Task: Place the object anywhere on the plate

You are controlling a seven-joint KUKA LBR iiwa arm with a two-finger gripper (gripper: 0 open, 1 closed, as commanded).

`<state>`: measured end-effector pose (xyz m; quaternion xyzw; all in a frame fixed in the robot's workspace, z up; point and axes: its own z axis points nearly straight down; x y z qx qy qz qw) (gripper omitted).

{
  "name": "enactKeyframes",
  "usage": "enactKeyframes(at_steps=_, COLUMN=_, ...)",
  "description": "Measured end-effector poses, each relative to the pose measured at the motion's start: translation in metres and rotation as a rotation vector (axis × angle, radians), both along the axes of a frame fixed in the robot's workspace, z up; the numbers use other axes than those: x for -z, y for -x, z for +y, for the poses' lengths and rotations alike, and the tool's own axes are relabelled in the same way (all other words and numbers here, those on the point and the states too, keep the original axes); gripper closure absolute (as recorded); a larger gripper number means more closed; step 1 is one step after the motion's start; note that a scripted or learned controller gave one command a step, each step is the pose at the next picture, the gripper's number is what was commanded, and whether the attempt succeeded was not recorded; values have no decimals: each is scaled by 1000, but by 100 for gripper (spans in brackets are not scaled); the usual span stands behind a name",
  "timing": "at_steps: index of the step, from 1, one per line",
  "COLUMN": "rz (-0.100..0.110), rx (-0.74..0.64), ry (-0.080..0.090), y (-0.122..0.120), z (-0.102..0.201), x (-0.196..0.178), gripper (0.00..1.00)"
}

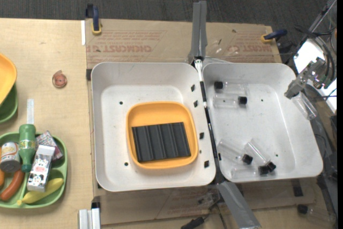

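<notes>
An orange plate (pixel 161 111) sits in the middle of the left bin (pixel 107 83). A black ridged rectangular block (pixel 162 142) lies flat on the plate, covering most of its floor. My gripper (pixel 296 88) hangs at the far right, just above the right rim of the right bin (pixel 278 115), well away from the plate. Nothing shows under it or in it.
Several clear vials with black caps lie in the right bin, two near its back left (pixel 231 99) and others near its front (pixel 252 154). On the bench at left stand a green tray of toy food (pixel 32 169) and an orange bowl (pixel 5 80).
</notes>
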<state>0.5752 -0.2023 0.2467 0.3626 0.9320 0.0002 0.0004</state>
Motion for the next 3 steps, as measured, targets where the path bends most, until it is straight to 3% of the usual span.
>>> enactKeyframes(at_steps=1, rz=-3, rx=-190, ry=2, y=-46, z=-20, x=-118, gripper=100)
enactKeyframes(at_steps=2, rz=-5, rx=-422, ry=3, y=-73, z=-20, x=-163, gripper=100)
enactKeyframes(at_steps=3, rz=-2, rx=-774, ry=1, y=-5, z=-20, x=-195, gripper=100)
